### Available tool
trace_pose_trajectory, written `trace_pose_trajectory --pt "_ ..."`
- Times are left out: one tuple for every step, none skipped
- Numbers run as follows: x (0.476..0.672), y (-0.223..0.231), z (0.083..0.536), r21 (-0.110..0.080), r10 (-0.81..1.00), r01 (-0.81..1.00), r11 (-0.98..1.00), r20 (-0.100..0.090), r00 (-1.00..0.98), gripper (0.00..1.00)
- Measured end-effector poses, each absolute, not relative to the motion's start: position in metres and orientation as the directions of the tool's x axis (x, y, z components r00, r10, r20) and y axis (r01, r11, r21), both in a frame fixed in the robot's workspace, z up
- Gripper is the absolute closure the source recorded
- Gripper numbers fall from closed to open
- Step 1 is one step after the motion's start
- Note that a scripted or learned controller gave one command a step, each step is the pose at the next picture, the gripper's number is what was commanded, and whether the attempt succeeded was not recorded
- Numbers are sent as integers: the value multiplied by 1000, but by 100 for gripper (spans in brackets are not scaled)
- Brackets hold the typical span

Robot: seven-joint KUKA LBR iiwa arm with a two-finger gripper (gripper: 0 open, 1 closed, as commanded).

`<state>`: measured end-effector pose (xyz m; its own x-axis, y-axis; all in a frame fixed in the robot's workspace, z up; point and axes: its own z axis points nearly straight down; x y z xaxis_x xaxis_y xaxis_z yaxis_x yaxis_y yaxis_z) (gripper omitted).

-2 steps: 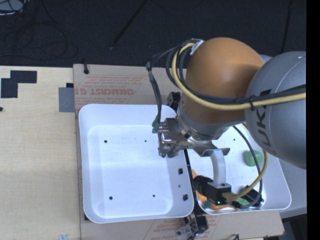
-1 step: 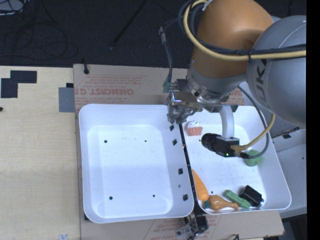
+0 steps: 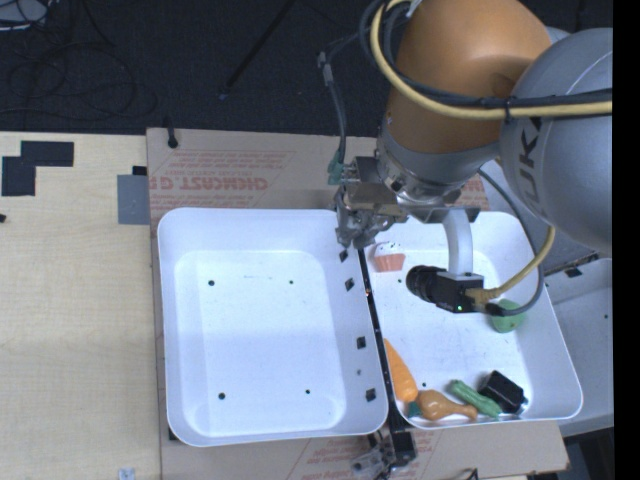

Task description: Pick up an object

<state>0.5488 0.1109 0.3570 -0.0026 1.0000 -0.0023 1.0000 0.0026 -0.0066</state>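
My gripper (image 3: 358, 226) hangs over the far left corner of the right bin (image 3: 545, 353), close to the divider between the bins. Just right of it and a little nearer lies a small orange-red block (image 3: 388, 262), apart from the gripper. An orange carrot (image 3: 400, 370) lies along the divider near the front. In the front corner sit a tan-orange piece (image 3: 440, 404), a green piece (image 3: 475, 398) and a black block (image 3: 503, 388). A light green item (image 3: 507, 318) rests at the right side, partly under a cable.
The left bin (image 3: 180, 268) stands beside the right one, sharing the raised divider (image 3: 365, 318). A black cylinder (image 3: 440, 288) on the arm hangs over the middle of the right bin. The big orange-and-grey arm body (image 3: 470, 68) covers the far right. Cardboard (image 3: 250, 173) lies under both bins.
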Motion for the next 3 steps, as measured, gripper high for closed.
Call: trace_pose_trajectory --pt "536 123 302 -8 1000 1000 2 -2 -2 100" --pt "473 179 300 -7 1000 1000 3 -1 -3 100" --pt "474 183 224 -13 1000 1000 0 -4 0 100"
